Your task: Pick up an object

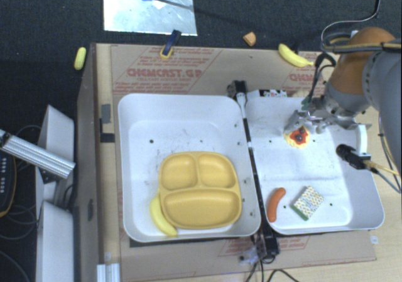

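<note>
Nearest the camera, along the front of the two bins: a yellow banana [161, 218] lies in the left bin [135, 124], tucked against the front left edge of a yellow divided tray [200, 188]. The tray sits toward the front of that bin and has three compartments.

In the right bin [361, 211], near the front wall, an orange sausage-shaped piece [275, 203] lies close to the divider. Just beside it to the right sits a small patterned block [308, 201], green and white, turned at an angle. The two are near each other but apart.

Further back in the right bin, a small orange and yellow object [298, 138] rests on the floor. The gripper [303, 120] is directly above and behind it, reaching in from the right on the grey arm [377, 83]. Its fingertips appear low over the object; I cannot tell from here whether they are spread or closed, nor whether they touch it.

Outside the bins, a second banana [294, 56] lies on the board behind the right bin.
</note>
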You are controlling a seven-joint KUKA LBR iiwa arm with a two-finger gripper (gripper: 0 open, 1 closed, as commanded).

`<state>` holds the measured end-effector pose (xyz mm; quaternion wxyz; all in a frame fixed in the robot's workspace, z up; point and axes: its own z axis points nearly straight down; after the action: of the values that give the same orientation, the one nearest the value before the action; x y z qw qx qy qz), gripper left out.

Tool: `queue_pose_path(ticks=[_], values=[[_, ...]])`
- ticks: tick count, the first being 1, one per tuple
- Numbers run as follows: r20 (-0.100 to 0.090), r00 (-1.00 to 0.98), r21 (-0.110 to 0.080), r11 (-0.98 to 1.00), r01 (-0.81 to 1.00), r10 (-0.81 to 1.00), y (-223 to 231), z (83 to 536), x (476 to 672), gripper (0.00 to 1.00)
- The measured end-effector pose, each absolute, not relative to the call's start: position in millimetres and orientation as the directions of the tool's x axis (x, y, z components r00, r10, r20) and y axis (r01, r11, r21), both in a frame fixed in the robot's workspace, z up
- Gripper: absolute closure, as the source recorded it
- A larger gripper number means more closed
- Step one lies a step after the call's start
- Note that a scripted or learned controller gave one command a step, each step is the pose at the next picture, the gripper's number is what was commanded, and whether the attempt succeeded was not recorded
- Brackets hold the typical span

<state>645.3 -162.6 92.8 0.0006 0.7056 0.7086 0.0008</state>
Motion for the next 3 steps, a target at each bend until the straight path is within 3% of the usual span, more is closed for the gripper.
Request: queue_pose_path(ticks=[2, 3], values=[[-0.001, -0.002, 0.004, 0.002, 1.0, 1.0, -185, 93, 657.2, 0.0], [-0.001, -0.004, 0.003, 0.004, 1.0, 1.0, -173, 85, 646.1, 0.0]])
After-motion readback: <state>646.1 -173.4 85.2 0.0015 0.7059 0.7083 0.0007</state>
